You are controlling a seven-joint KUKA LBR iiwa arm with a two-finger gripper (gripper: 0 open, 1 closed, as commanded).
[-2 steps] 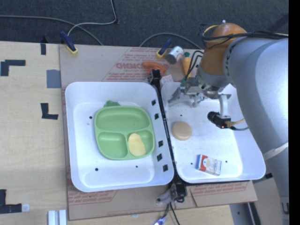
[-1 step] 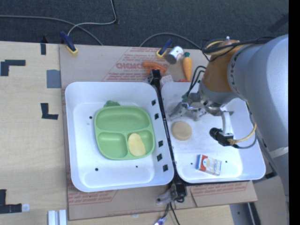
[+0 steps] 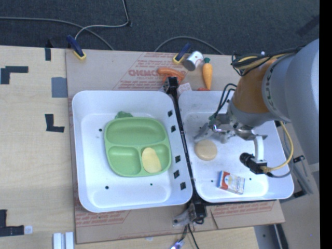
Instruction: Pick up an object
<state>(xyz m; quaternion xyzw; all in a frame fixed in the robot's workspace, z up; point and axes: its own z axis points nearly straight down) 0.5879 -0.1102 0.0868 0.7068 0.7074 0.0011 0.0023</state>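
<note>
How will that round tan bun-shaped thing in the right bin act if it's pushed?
The round tan bun-shaped piece looks smooth and domed, so it would probably slide on the glossy right white bin. It lies flat, so rolling seems unlikely. It's likely light toy food.

Glossy green plastic plate (image 3: 136, 132), smooth white plastic bins (image 3: 83, 108), matt cardboard (image 3: 145, 71) beneath.

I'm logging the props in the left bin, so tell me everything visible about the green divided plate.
The green divided plate lies flat in the middle of the left bin. It looks like matte pale green plastic, with rounded corners and three compartments: one wide at the far side, two smaller nearer. A yellow oval piece rests in the near right compartment. A darker green scrap pokes out at its far left edge.
</note>
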